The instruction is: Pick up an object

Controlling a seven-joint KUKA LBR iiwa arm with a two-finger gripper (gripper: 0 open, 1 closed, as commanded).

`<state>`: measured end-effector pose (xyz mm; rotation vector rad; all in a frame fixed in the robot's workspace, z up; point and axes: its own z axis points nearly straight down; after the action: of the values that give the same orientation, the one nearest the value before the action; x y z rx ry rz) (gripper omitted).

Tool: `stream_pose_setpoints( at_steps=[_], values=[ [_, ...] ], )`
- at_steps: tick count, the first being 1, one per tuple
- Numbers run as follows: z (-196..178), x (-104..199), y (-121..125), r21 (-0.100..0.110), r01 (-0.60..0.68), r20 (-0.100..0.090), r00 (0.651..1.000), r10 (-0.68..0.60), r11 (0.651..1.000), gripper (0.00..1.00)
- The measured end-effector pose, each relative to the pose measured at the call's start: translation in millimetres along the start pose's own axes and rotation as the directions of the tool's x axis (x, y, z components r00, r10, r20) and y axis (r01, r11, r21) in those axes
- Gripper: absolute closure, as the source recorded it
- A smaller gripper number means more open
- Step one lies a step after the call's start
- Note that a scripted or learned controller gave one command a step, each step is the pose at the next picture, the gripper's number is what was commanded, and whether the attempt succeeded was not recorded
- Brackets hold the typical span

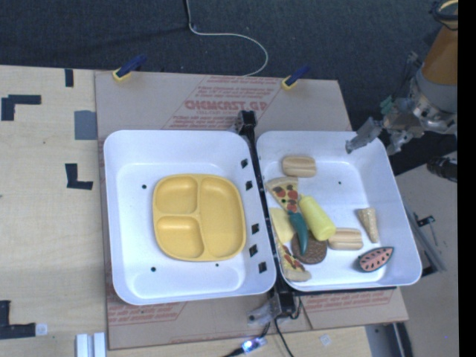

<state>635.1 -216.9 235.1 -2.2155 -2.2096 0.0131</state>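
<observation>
Hovering at the right bin's (387, 171) far corner, gripper (372, 136) carries nothing; finger spread cannot be told. Approach stage: next, descend onto a toy, perhaps the bun (298, 166).

From my remote station I can read one printed text: red lettering on the cardboard sheet (223, 103) that lies under the two white bins, above the left bin (119, 151). Its large line seems to read "CHEMCAST GP", seen slanted. Smaller red lines above and below it, and more red print along the sheet's near edge, are too small for me to read.
</observation>
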Motion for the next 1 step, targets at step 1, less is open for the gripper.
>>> stream_pose_setpoints(
  at_steps=[1],
  values=[
    [-9.5,0.9,2.5,-0.014,0.004,0.003,1.0,-0.004,1.0,0.0]
  ],
)
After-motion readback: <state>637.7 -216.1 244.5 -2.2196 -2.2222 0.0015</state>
